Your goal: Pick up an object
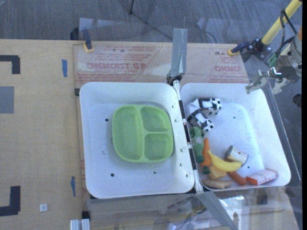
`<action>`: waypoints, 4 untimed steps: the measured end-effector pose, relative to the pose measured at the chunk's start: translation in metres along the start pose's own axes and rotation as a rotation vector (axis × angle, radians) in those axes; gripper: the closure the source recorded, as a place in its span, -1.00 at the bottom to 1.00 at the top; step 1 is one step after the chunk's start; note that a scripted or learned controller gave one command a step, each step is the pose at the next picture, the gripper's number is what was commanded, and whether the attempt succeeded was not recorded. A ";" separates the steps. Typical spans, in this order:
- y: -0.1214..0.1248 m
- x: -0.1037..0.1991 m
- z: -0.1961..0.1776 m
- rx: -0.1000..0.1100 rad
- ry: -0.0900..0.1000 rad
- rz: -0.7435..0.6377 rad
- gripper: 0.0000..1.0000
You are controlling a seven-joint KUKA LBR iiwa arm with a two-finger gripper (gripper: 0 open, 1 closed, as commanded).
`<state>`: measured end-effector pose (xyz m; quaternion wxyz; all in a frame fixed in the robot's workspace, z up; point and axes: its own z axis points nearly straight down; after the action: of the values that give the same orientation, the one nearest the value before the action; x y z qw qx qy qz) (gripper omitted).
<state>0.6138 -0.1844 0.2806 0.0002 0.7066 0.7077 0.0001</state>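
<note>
end effector [273,75]: aperture cannot tell, above right bin [254,109] corner | wooden bench [38,128] | grey carpet floor [57,8]

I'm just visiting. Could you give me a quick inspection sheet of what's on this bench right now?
Surface: wooden bench with two white bins side by side.
Job's things: right bin holds toy food: banana, carrot, two black-and-white cow toys.
Clutter: green divided plate in left bin.
Grippers: gripper at the right bin's far corner; jaws unclear.
Cables: dark cable on floor.
Surroundings: grey carpet.
</note>
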 end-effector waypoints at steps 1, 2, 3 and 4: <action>-0.029 0.043 0.120 -0.001 0.000 -0.229 -1.00; -0.068 0.075 0.185 -0.024 -0.021 -0.364 -1.00; -0.085 0.078 0.191 -0.015 -0.009 -0.191 -1.00; -0.079 0.123 0.096 -0.003 -0.001 -0.401 -1.00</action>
<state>0.5349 -0.0616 0.1849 0.0017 0.5517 0.8341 0.0008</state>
